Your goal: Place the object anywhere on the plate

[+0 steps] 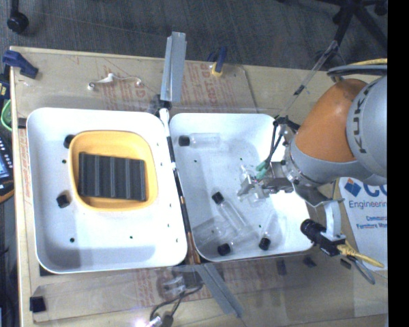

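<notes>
The grey two-finger gripper [249, 184] hangs over the right white bin [191, 203]; I cannot tell its grasp. Clear plastic tubes with black caps [226, 213] lie just below-left of it, well apart from the yellow square plate [112, 145].

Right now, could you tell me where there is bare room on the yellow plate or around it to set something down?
The yellow plate in the left white bin carries a dark ribbed rack across its middle; bare rim borders it, widest above. The bin floor below the plate is bare. The right white bin is crowded with clear plastic bottles and the gripper.
</notes>
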`<state>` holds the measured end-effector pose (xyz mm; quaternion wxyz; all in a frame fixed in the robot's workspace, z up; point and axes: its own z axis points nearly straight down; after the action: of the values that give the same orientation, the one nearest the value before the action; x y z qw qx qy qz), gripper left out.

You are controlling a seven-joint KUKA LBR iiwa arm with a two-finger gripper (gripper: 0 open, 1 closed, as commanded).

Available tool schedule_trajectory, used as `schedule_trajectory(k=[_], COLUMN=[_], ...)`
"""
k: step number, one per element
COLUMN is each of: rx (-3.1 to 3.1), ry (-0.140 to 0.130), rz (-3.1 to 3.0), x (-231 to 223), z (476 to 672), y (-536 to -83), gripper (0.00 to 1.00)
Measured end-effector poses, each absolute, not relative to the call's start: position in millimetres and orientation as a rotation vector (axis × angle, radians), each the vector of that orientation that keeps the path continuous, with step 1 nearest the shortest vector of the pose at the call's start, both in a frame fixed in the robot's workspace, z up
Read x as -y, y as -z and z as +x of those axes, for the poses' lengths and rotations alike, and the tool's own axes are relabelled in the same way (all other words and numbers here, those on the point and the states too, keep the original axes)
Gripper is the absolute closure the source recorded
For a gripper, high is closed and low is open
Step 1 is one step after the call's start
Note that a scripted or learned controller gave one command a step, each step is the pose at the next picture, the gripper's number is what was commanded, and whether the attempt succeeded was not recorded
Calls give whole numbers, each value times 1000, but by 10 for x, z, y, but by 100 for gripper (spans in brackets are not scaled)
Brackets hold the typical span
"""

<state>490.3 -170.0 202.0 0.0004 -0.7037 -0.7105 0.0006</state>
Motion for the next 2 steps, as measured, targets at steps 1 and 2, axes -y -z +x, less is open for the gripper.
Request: schedule_trajectory(k=[1,2], rx=[2389,2546], ry=[-3,-2], rz=[-2035,-1836], x=[871,82], z=[5269,5742], y=[-2259,-2543], gripper=[100,100])
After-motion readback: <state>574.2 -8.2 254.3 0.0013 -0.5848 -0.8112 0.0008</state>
